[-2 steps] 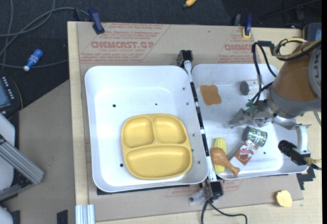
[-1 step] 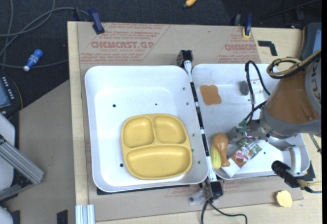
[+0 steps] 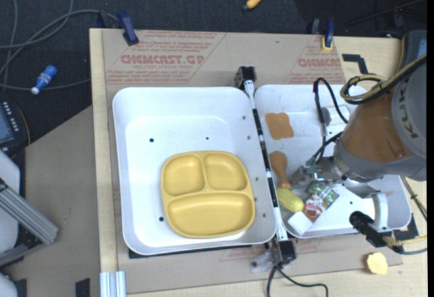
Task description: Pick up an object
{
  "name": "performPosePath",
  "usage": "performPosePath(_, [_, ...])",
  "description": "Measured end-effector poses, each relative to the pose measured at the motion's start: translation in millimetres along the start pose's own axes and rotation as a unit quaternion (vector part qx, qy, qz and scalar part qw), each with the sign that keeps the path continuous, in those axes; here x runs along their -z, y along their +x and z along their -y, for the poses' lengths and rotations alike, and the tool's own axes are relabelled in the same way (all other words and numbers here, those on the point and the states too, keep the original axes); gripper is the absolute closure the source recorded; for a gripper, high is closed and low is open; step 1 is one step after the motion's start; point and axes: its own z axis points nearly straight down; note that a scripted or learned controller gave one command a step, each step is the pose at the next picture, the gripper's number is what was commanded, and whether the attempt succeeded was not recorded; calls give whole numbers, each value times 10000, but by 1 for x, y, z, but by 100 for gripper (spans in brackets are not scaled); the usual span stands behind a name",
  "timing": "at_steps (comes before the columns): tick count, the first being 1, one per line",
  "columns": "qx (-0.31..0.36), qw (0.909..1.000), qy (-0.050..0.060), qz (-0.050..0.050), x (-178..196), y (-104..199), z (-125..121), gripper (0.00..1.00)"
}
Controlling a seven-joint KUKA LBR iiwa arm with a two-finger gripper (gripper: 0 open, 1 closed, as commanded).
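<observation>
I count two white bins on my bench, a left bin (image 3: 129, 153) and a right bin (image 3: 298, 95). The left bin holds one yellow divided plate (image 3: 205, 192) with three compartments. In the right bin I see one flat brown piece (image 3: 279, 125), one brown drumstick-shaped toy (image 3: 278, 165), one yellow-green rounded toy (image 3: 290, 201) and one small packet (image 3: 313, 207) with a red and green label. Two blue clamps, the left clamp (image 3: 127, 27) and the right clamp (image 3: 328, 33), grip the bench's far edge.
</observation>
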Motion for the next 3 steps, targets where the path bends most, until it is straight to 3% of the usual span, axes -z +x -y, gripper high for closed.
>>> performPosePath(1, [-6, 10000, -45, 28, 32, -63, -82, 0])
performPosePath(2, [-21, 10000, 38, -11, -2, -79, -44, 0])
performPosePath(3, [-7, 10000, -20, 4, 11, -78, -48, 100])
